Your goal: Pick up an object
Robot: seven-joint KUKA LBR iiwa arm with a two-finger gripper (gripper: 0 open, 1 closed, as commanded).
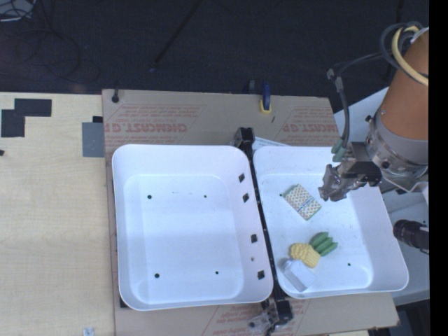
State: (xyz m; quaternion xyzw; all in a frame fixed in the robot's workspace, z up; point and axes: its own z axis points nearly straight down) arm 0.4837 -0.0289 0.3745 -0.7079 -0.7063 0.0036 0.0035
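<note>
Two white bins on the tabletop, three small things in the right one.

Lowest in the frame, in the lower left part of the right bin [392, 271], lies a small clear white piece [297, 274], and it touches a yellow pineapple toy [306, 255] with green leaves that point to the upper right. Above them, near the middle of this bin, a small flat packet with a blue dotted pattern [302, 201] lies turned at an angle, apart from the toy. Just to the right of the packet is the end effector [334, 190] of the grey arm, which comes in from the right edge; I cannot tell if it is open or closed, and I see nothing in it. On the left side, the left bin [126, 215] shows its white floor with small dark dots. Both bins stand side by side on a brown cardboard sheet [189, 121] on the tabletop [49, 215].
</note>
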